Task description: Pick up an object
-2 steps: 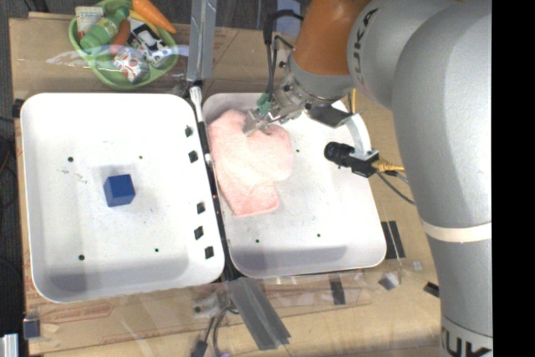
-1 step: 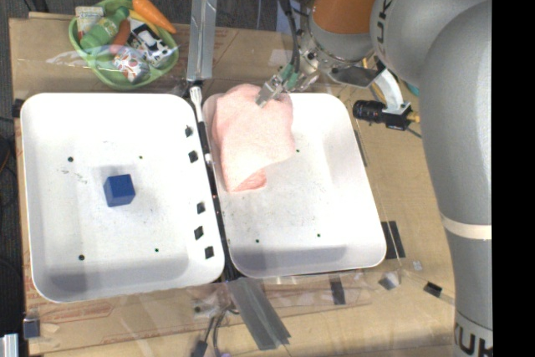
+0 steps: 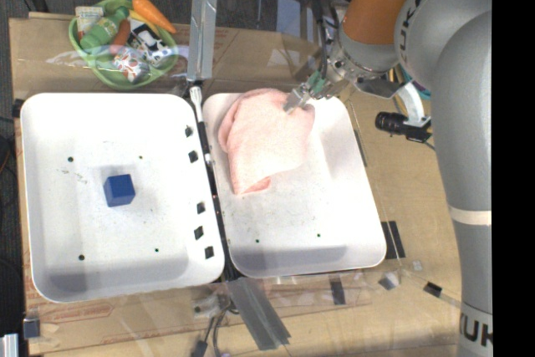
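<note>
1 pink cloth [image 3: 263, 138], 1 blue cube [image 3: 119, 189], 2 bins [image 3: 50, 263]; tool [image 3: 299, 99] state unclear.

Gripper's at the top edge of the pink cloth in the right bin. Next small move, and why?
Probably a short descent onto the pink cloth. The gripper sits at the cloth's upper right edge in the right bin, and no fabric shows between its tips, so there is no grasp to lift yet. The blue cube lies far off in the left bin.

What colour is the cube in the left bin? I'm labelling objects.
Blue cube, clearest in the camera view.
</note>
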